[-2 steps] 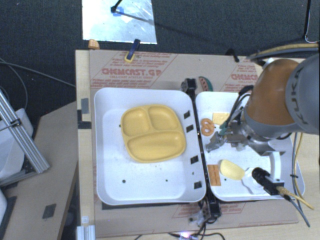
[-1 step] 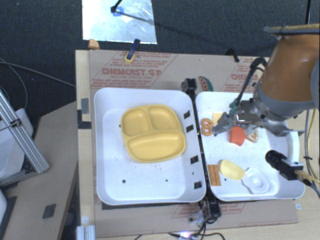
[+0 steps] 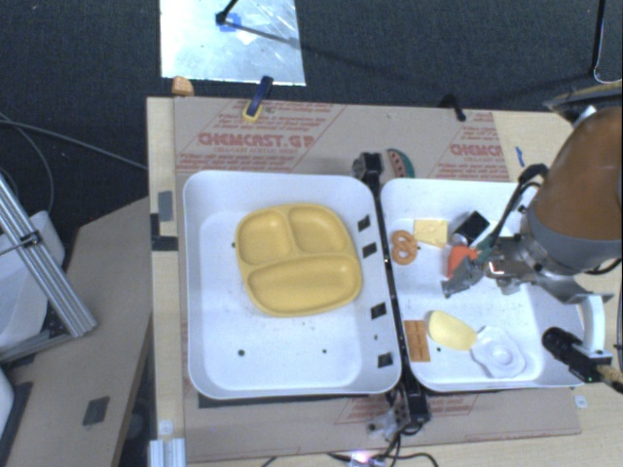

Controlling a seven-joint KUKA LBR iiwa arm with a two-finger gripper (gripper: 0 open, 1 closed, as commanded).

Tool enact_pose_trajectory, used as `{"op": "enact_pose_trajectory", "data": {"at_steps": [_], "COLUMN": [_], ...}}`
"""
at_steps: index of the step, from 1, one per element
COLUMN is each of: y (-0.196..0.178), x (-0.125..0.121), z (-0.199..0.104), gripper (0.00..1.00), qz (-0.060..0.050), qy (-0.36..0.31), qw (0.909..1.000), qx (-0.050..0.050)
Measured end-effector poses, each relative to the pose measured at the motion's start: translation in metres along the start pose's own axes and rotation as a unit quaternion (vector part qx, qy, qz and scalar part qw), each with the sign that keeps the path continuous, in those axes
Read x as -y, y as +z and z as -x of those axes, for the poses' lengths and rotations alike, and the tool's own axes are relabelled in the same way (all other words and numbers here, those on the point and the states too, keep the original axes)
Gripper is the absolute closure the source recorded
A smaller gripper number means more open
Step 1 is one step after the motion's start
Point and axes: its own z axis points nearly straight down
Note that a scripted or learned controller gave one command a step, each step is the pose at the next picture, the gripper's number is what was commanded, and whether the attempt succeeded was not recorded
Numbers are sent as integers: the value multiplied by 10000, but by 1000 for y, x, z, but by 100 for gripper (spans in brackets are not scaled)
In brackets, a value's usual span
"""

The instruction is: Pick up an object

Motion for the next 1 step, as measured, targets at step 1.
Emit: {"op": "enact_pose_trajectory", "data": {"at_steps": [1], "y": [49], "x": [-90], "z": [-1], "gripper": [0], "qz": [48], "qy": [-62], "qw": [10000], "qx": [-1]}}
